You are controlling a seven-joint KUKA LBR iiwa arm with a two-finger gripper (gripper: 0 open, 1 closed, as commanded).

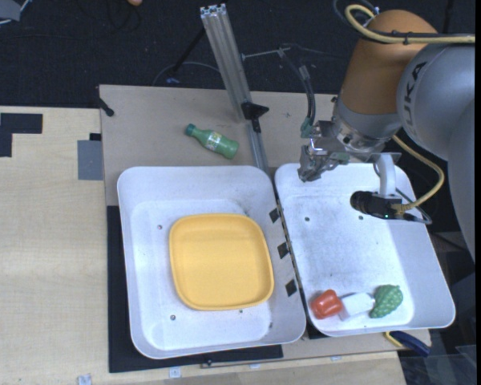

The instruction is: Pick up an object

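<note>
You couldn't tell the gripper opening; the red piece lay well below it, apart.

Dark letter strokes on grey arm casing, cut off, unreadable; no other text.

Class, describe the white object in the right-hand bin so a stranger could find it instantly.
Start at the right bin and go to its near edge, where three small items sit in a row. The white block is the middle one, between the red piece and the bumpy green piece, and the only pale one.
</note>
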